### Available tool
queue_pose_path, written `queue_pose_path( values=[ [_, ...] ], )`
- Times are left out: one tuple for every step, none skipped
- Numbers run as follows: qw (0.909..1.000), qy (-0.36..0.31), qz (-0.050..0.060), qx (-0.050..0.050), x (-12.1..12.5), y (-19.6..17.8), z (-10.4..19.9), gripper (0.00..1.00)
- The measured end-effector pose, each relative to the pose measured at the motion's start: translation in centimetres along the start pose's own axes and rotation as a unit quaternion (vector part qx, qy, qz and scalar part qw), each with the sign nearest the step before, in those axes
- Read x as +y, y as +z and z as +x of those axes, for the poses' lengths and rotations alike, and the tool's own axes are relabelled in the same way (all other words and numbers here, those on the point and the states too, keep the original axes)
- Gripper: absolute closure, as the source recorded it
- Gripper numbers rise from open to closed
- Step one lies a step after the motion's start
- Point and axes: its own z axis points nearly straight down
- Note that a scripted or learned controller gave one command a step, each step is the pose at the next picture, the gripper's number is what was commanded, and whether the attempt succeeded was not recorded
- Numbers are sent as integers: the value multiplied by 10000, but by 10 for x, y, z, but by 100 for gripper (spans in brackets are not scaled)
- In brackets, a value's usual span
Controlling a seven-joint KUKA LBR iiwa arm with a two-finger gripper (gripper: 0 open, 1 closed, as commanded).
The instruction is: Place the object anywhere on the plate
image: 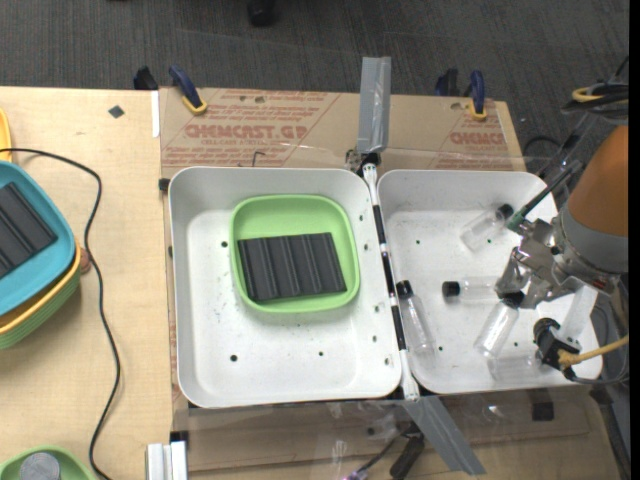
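Note:
A green square plate (pixel 343 226) holding a dark ridged insert (pixel 294 266) lies in the left bin (pixel 200 298). Several clear plastic vials lie scattered in the right bin (pixel 430 203). One vial with a black cap (pixel 462 289) is near the bin's middle, another (pixel 412 316) lies along its left wall, and a third (pixel 486 227) is toward the back. My gripper (pixel 517 280) hangs low over the right side of that bin, just above a clear vial (pixel 495 330). The wrist hides its tips.
Clamped cardboard (pixel 300 128) lies behind the bins. A teal and yellow stack of trays (pixel 35 258) and a black cable (pixel 100 268) occupy the bench at the left. Cabling (pixel 560 353) trails from the wrist over the right bin's front corner.

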Motion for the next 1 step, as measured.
queue_pose_path(
  values=[
    [10000, 0, -1, 0, 0, 0, 0, 0]
  ],
)
